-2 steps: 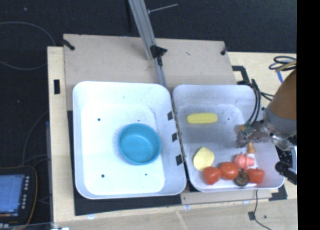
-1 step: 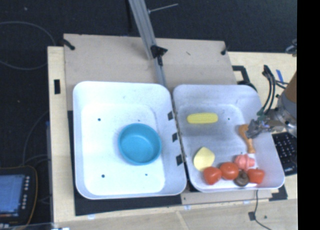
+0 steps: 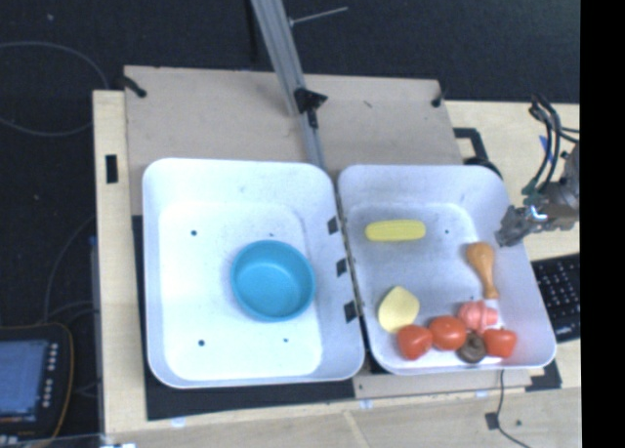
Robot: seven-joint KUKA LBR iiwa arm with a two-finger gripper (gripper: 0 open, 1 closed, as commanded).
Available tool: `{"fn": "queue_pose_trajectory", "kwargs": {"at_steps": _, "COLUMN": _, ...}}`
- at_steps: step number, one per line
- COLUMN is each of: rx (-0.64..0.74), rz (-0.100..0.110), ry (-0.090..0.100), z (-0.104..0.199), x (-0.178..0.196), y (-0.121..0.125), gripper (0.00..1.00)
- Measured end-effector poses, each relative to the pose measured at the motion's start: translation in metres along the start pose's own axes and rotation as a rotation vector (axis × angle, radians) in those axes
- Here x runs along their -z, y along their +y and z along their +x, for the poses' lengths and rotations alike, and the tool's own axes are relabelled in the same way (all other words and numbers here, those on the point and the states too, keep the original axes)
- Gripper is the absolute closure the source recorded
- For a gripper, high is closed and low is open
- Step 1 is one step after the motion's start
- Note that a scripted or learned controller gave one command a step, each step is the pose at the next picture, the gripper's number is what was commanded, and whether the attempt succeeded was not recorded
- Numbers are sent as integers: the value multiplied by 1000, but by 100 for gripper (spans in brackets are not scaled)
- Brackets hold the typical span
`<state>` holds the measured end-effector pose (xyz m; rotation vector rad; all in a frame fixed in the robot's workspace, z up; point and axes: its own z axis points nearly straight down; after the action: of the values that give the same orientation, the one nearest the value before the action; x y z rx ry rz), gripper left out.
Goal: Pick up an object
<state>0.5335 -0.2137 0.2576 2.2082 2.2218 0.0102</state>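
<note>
My gripper (image 3: 518,224): over the right bin's (image 3: 420,183) right rim; parted or closed, I cannot tell. Nearest object: orange drumstick (image 3: 480,266), just beside me. Risk: descending onto the rim; knocking drumstick against tomatoes (image 3: 447,332).

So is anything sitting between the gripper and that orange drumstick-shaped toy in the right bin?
Nothing visible does. The gripper sits at the right bin's right rim, and the orange drumstick-shaped toy lies just below and left of it with bare bin floor between. The pink toy and tomatoes lie further down, out of the way.
</note>
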Motion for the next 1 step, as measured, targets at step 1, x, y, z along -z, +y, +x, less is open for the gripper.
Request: {"fn": "queue_pose_trajectory", "kwargs": {"at_steps": 1, "rx": 2, "rz": 6, "ry": 0, "z": -1, "x": 20, "y": 2, "gripper": 100}}
